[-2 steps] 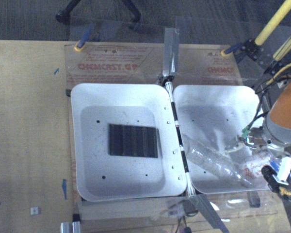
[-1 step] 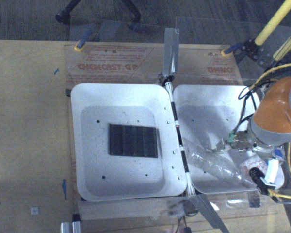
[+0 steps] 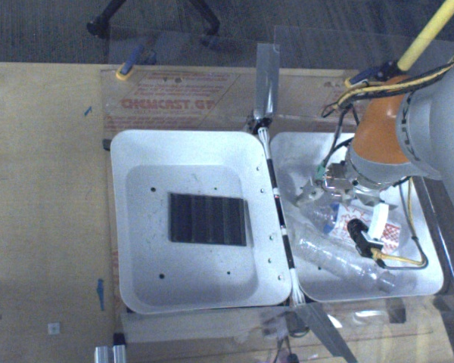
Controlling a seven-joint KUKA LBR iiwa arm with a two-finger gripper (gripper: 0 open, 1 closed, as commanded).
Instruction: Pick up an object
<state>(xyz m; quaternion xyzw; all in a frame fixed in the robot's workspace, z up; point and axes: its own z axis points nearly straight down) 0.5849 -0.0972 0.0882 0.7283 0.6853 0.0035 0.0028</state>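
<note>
Left bin (image 3: 136, 165): you see a shallow white tray whose floor carries a dark ribbed rectangular panel (image 3: 208, 218) lying flat at its middle; no loose object lies beside it.

Divider (image 3: 276, 203): the two bins touch along this seam, which runs from the upright grey post down to the near edge of the bench.

Right bin (image 3: 431, 278): here you find the candidate objects, all clustered toward its middle and near side.

Clear plastic bottle (image 3: 340, 259): it lies on its side on the bin floor, slanting toward the near right corner, resting and not lifted.

Blue-and-white item (image 3: 334, 219): a small piece just beside the bottle's upper end, below the wrist; too small for you to name further.

Red-and-white packet (image 3: 391, 235): flat on the floor to the right, partly crossed by the black and yellow cabling.

Gripper (image 3: 329, 191): the arm hangs low over the right bin. Whether the hand is released or clenched, you cannot tell.

Progress: judge the task as under way but not achieved. The arm is positioned over the clutter, yet every object appears to rest in the bin. Closing on one and lifting it remain.
</note>
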